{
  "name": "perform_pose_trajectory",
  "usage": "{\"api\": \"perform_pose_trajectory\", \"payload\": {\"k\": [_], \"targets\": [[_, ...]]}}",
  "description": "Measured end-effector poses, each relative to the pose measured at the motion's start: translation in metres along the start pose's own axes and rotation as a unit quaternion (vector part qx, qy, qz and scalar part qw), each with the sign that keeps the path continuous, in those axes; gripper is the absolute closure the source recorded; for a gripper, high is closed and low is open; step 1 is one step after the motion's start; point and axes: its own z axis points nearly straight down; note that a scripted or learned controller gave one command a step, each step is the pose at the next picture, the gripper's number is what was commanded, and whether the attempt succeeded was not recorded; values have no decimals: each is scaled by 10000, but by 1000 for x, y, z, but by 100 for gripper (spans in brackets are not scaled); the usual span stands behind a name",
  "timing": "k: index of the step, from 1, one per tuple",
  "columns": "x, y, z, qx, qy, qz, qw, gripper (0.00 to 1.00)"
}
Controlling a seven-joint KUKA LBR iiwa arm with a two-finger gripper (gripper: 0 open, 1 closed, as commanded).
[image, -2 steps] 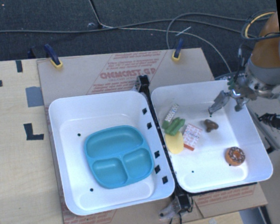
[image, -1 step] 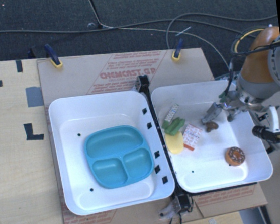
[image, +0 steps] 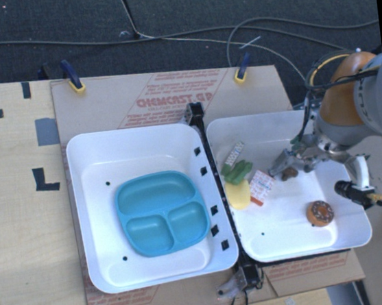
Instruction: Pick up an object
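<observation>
Grey arm (image: 371, 102), orange band (image: 343, 98)

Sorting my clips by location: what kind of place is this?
Probably a robotics lab test bench: two shallow white plastic bins clamped on cardboard, a grey and orange robot arm, loose cables across dark carpet.

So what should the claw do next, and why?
Probably slide a little left and lower toward the small white and red packet. The claw sits over the right bin just beside that packet, with nothing seen between its tips, so that looks like the nearest thing to try. The donut lies farther off, near the front.
</observation>
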Motion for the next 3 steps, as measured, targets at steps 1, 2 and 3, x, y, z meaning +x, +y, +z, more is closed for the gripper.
{"api": "perform_pose_trajectory", "payload": {"k": [1,2,3], "targets": [[0,2,-14,-26,-8,-5,10000,100],[-9,8,-69,-16,11,6,10000,100],[-5,7,-131,-15,11,2,10000,100]]}}
